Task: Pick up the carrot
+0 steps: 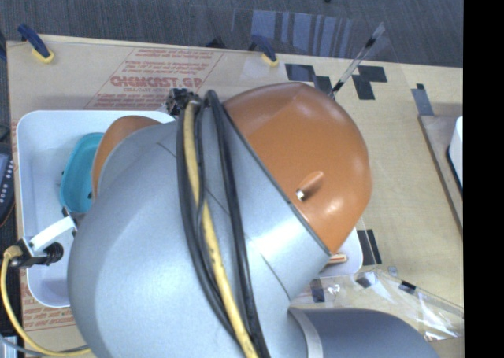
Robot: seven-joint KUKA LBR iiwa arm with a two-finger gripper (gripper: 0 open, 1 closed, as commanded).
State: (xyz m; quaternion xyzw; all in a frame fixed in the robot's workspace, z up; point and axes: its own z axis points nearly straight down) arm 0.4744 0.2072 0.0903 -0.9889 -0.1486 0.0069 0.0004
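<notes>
Over the white bin [31, 191] at nine o'clock on the worktop [409, 160] my arm [236, 223] blocks nearly everything, so I cannot tell my claw's state, where the carrot lies, or its long axis.

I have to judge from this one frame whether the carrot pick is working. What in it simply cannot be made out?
- Carrot: not identifiable in the camera view; the arm covers most of the bench.
- Pincer: hidden under the arm's grey and orange body, so its state cannot be read.
- Left bin: mostly covered; a teal object at the arm's edge is too hidden to name.
- Second bin: almost wholly covered by the arm.
</notes>
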